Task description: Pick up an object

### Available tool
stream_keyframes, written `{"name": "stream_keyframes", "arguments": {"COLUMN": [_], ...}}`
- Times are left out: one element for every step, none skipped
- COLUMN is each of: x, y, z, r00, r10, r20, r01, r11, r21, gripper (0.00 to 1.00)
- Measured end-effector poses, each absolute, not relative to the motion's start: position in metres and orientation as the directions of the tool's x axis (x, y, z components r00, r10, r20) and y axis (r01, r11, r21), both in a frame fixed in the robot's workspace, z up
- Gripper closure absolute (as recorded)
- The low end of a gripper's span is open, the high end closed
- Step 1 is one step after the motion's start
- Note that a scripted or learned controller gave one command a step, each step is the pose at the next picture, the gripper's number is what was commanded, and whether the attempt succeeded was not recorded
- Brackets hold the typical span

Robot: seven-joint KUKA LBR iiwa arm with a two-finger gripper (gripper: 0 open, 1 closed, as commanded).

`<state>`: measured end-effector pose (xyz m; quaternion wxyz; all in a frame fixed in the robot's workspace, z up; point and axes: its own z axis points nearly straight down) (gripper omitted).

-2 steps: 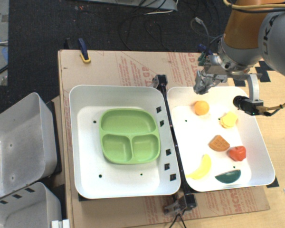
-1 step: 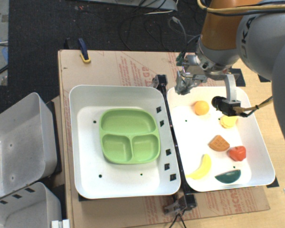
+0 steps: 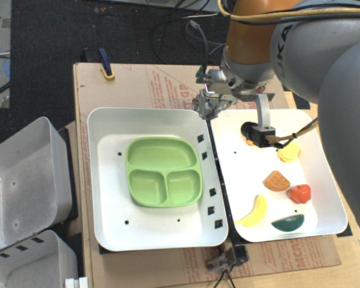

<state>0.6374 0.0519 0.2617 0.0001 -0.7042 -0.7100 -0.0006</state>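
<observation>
My grey arm [image 3: 324, 47] reaches over the right bin [image 3: 240, 176]. The left bin [image 3: 105, 179] holds a green divided plate [image 3: 165, 171]. The gripper [image 3: 213, 105] hangs at the right bin's far left corner; I cannot tell its state. A banana [image 3: 254, 211], orange waffle [image 3: 276, 181] and red piece [image 3: 299, 193] lie toward that bin's near edge.

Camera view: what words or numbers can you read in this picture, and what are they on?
Red printing on the cardboard sheet: upside down and too blurred to read.
Dark letters on the grey arm: partly cut off; the first looks like "K", the rest is unreadable.
</observation>
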Motion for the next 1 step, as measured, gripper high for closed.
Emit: {"name": "stream_keyframes", "arguments": {"x": [0.6303], "y": [0.0963], "z": [0.2286], "r00": [-0.007], "r10": [1.0], "r20": [0.0], "r01": [1.0], "r11": [0.007], "r21": [-0.004], "gripper": [1.0]}}
